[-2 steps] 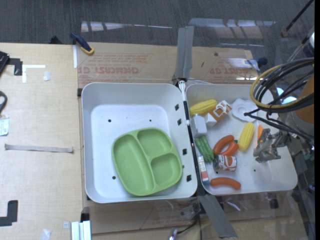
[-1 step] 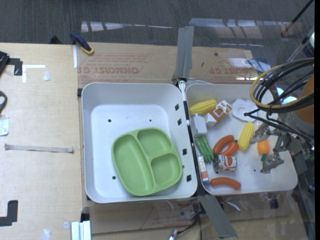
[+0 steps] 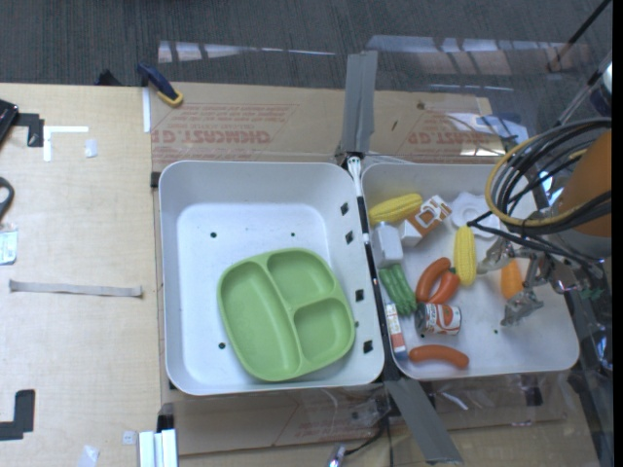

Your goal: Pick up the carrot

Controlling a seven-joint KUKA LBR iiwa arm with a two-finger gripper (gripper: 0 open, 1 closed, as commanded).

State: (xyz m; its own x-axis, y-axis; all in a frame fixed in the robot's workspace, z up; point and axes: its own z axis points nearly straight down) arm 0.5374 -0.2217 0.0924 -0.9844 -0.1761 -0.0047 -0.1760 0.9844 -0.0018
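Orange carrot [image 3: 432, 279] lies mid-floor in the right bin [image 3: 555, 358], well left of my gripper [image 3: 518, 303], its long axis slanting toward the bin's far-right corner. My grip state: cannot tell.

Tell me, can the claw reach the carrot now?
Probably yes. The claw hangs in the right bin, with the carrot right at it, apart from the corn. Nothing covers it.
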